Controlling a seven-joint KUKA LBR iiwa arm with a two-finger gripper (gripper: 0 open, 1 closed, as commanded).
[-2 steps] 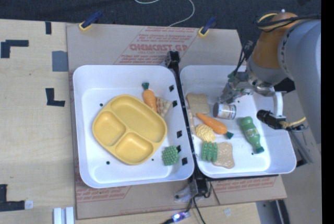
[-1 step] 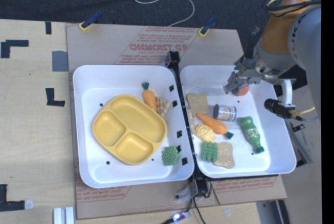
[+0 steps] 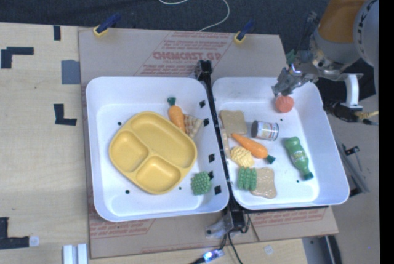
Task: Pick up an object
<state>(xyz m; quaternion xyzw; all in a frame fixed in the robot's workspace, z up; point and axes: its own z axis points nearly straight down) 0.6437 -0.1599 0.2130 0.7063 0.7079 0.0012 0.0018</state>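
Over the right bin's far corner: gripper parked right above the tomato, likely lining up a grab, finger gap unreadable from this angle, tomato sitting on the bin floor, well apart from can and bottle.

The claw hangs just above a tomato in the right bin.

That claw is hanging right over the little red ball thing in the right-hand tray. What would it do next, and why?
Probably a short drop straight down. The gripper hangs just above the red tomato at the far corner of the right bin, and the tomato sits on the bin floor, apart from the other items. Nothing is visibly between the fingers, so lowering around it seems the sensible next step.
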